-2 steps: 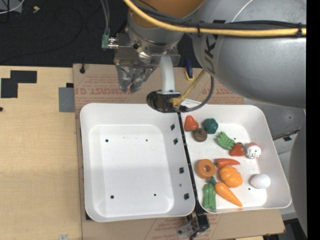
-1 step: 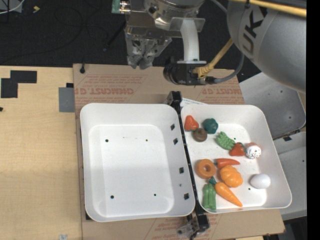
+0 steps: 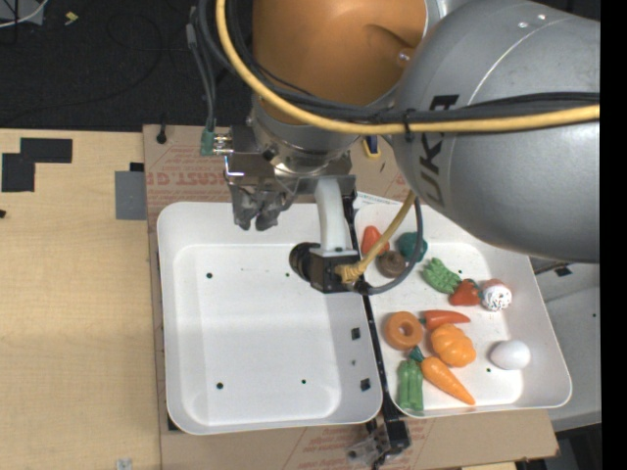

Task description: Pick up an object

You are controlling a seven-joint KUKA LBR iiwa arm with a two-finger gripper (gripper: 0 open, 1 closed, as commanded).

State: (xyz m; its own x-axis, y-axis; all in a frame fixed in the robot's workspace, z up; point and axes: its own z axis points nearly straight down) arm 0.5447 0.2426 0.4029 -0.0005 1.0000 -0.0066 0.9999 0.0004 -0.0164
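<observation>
The big grey arm (image 3: 490, 96) with its orange band is closest to the camera and covers the top of the two bins. Its hand (image 3: 259, 209) hangs over the far edge of the left bin (image 3: 255, 360), and I cannot tell whether it is spread or pressed together. All the toys lie in the right bin (image 3: 549, 385), to the right of the hand. The carrot (image 3: 449, 380) (a good one to try) lies flat near that bin's front, its long side slanting, tip pointing to the front right.
</observation>
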